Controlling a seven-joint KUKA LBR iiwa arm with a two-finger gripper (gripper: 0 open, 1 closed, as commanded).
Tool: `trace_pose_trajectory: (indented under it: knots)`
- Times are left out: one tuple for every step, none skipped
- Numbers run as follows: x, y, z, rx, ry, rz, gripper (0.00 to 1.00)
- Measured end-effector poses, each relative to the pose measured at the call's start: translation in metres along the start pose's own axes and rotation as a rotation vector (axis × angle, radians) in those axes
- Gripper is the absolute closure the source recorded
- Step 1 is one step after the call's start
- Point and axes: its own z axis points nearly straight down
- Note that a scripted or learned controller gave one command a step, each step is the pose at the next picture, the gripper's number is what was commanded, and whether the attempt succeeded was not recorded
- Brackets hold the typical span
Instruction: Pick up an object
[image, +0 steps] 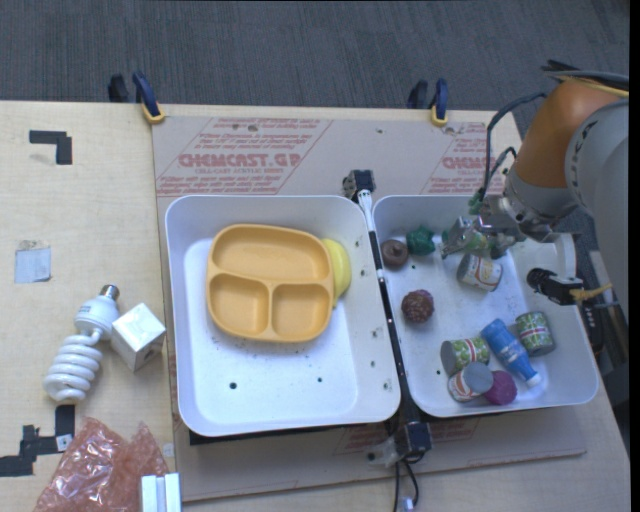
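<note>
My gripper (472, 240) hangs low over the back of the right bin (570, 385), at the end of the grey arm with its orange band (560, 130). Directly under and in front of it lies a small pale jar (483, 272); whether the gripper touches it is unclear. To the gripper's left sit a green lump (421, 240) and a dark brown ring (395, 252). A brown ball (418, 305) lies mid-bin. Near the front are a green can (464, 352), a blue bottle (510, 350), a second can (535, 332), a grey disc (477, 380) and a magenta ball (502, 390).
The left bin (200, 400) holds a yellow divided plate (270, 282) with a yellow object (341, 268) tucked behind its right edge. On the bench at left lie a spiral light bulb (80, 350), a white cube (138, 335) and a crinkled pink bag (100, 470).
</note>
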Motion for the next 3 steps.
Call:
trace_pose_trajectory:
  knots:
    - [0.013, 0.001, -0.001, -0.007, -0.004, -0.003, 0.00]
    - [-0.042, 0.002, -0.001, -0.008, -0.001, -0.003, 0.00]
    - [-0.042, 0.002, -0.011, -0.010, -0.003, -0.005, 1.00]
